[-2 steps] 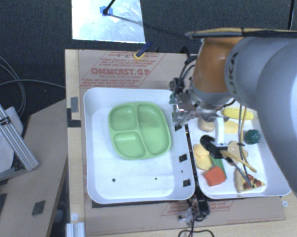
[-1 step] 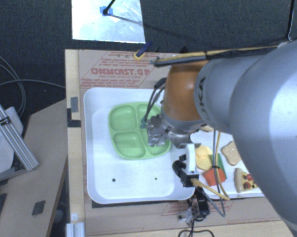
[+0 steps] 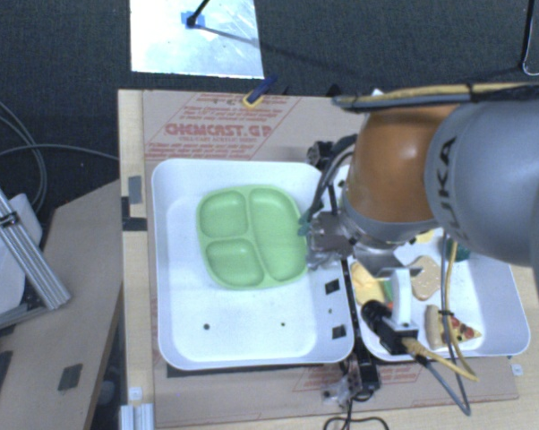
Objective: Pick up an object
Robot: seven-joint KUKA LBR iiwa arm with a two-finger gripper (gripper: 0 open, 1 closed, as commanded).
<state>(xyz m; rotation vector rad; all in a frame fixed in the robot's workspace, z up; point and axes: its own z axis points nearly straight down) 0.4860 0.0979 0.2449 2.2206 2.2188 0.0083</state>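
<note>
Even, fairly bright overhead light falls on the bench [image 3: 220,119]. The left bin [image 3: 175,240] is near washed out, its white floor losing detail, with soft shadow along its rims. A shiny sheet [image 3: 171,25] past the bench's far edge glares pale blue. The arm [image 3: 449,164] looms close and slightly soft; the whole picture is grainy.

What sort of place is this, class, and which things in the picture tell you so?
Probably a robotics lab test bench: a grey KUKA arm reaches over two white bins, a green divided plate lies in the left one, and aluminium framing stands nearby.
</note>
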